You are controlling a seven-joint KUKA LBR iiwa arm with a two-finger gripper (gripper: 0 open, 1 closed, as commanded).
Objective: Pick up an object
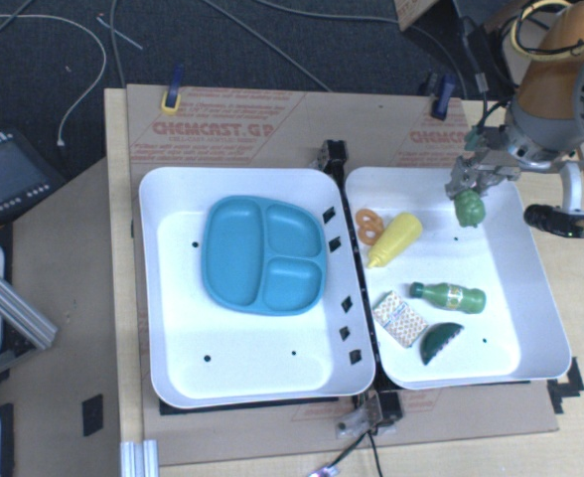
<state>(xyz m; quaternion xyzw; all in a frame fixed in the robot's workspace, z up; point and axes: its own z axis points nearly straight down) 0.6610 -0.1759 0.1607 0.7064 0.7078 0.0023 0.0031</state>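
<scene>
Gripper [474,182] sat upper right of the frame, fingers closed around a small round green object [469,208] hanging directly beneath them, over the right white bin's [530,266] far corner.

Bright light from above, soft shadows, a slightly fuzzy picture.

The two shallow white plastic bins [173,266] look very bright, almost glowing, and the one under the metal two-finger gripper [474,181] has a pale shine on its floor. Shadows are small and soft: a thin dark line sits under the yellow plastic bottle [395,238] down and to the left of the gripper, and under the round blue divided plate [264,254] farther left. The dark carpet floor [272,18] far above and left of the gripper stays dim. Edges look a bit soft everywhere, and the gripper itself looks blurry.
</scene>
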